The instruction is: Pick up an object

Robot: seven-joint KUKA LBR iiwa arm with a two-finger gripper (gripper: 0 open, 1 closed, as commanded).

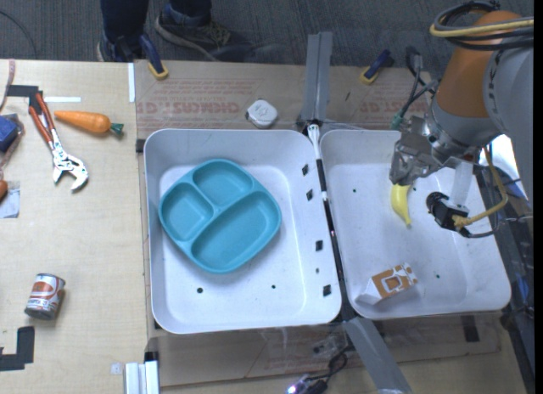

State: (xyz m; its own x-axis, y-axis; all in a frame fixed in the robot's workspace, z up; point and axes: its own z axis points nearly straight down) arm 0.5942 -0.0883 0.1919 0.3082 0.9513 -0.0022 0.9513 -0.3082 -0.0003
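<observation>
The gripper (405, 182) hung over the right bin (475, 295), and the banana (401, 204) was right under it. The top end of the banana was tucked up among the fingers, and the rest of it stuck out below, toward the near side of the right bin. Its long way ran from the far side of the right bin to the near side, bent a little. I could not tell if the fingers were squeezed onto the banana or just beside it, and I could not tell if the banana was off the floor of the bin. I think the next move hangs on this: the fingers need to close across the thin way of the banana, not along it. In the right bin there was one banana and one small carton (394, 283), lying near the front, well apart from the banana. The left bin (170, 299), just beside the right bin, had one blue plate (221, 215) with three parts. There was one arm (479, 70) and two bins.
</observation>
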